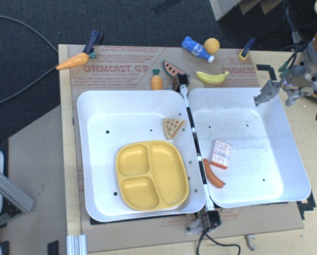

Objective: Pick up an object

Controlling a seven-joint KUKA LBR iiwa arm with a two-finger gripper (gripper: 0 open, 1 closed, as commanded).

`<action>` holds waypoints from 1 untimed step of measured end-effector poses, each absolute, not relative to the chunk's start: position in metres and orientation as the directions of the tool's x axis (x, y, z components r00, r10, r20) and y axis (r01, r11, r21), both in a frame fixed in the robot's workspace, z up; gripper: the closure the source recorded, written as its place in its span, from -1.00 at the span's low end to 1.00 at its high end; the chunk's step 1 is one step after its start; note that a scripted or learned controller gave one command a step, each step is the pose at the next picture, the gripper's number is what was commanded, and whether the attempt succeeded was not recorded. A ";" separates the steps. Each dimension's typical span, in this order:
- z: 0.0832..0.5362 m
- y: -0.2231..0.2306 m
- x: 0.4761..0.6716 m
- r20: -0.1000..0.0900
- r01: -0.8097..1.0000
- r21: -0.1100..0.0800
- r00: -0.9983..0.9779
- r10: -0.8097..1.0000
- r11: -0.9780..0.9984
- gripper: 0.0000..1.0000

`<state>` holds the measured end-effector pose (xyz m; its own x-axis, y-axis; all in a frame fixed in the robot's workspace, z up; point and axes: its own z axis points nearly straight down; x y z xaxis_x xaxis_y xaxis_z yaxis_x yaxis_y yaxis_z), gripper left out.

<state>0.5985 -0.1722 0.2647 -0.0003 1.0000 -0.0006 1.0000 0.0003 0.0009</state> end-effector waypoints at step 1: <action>0.201 -0.129 0.565 0.000 1.000 -0.001 -0.001 1.000 0.001 -1.00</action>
